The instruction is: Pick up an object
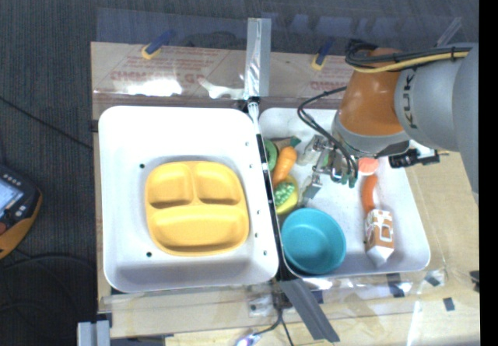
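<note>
Orange carrot point(285, 163) at claw's point(327, 173) nine o'clock, likely target | claw low in right bin point(405, 204) | finger state: cannot tell

Lay in left bin point(117, 181): divided tray point(197, 206). Sat in right bin point(412, 235): bowl point(313, 240) front, carton point(380, 234) right, carrot point(284, 163) left.

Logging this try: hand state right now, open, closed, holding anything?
Hand: over the right bin, beside the toy carrot; open or closed cannot be told, and nothing shows between its tips.
</note>
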`<state>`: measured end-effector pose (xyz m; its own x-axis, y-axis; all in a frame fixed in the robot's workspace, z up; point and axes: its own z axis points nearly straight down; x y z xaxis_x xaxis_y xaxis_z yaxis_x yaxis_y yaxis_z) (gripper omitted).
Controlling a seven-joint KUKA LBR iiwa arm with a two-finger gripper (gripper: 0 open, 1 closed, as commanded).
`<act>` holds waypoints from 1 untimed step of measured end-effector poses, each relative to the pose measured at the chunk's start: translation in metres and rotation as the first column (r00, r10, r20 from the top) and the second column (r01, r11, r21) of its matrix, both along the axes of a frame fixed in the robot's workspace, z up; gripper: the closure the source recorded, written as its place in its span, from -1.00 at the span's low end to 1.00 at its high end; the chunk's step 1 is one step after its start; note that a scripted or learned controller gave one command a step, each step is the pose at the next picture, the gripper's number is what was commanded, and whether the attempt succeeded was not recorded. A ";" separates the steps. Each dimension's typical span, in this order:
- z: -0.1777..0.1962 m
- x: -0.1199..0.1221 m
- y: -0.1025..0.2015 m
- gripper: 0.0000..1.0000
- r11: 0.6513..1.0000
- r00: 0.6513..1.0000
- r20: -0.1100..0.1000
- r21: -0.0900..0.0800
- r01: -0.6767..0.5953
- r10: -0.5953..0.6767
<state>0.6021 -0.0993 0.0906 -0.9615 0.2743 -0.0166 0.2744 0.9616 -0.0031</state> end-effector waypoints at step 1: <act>-0.001 0.014 -0.002 -1.00 0.999 0.999 -0.005 0.005 0.032 -0.032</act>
